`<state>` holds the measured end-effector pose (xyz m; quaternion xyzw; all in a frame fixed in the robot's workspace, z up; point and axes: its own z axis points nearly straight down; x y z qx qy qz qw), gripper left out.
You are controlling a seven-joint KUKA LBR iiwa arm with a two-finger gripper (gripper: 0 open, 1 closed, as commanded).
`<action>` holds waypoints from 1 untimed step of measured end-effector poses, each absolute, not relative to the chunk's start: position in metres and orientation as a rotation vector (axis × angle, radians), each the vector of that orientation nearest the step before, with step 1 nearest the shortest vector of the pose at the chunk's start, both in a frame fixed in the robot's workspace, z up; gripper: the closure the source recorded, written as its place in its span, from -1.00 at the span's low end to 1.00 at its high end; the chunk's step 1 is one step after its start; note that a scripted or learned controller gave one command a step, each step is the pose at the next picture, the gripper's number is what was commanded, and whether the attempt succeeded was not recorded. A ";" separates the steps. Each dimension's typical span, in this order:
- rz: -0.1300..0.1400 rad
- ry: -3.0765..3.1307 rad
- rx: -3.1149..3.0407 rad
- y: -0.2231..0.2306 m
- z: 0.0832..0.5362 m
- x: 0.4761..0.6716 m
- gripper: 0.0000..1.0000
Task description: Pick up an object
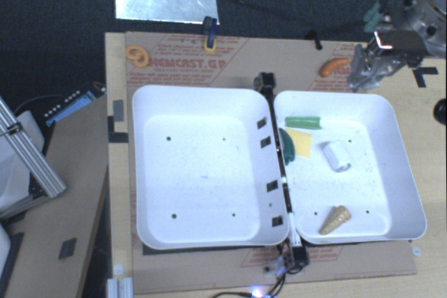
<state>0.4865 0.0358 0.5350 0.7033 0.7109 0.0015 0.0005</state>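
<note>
Objects lie in your right bin (398,150), including a white cylinder (337,155). Your hand (367,77) hovers beyond the bin's far rim; its grip state cannot be told.

- Arm (426,7): grey, entering at the upper right, wrist angled down and leftward.
- Gripper (364,77): metallic, hanging below the wrist, pointing downward.
- Cabling: dark leads trailing up from the wrist housing, above and right of the gripper.

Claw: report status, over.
Claw above right bin's far rim, holding nothing seen. White cup, cone, green piece lie untouched. Path clear.
</note>
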 end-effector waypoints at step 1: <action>0.005 2.230 2.212 0.073 0.535 0.486 1.00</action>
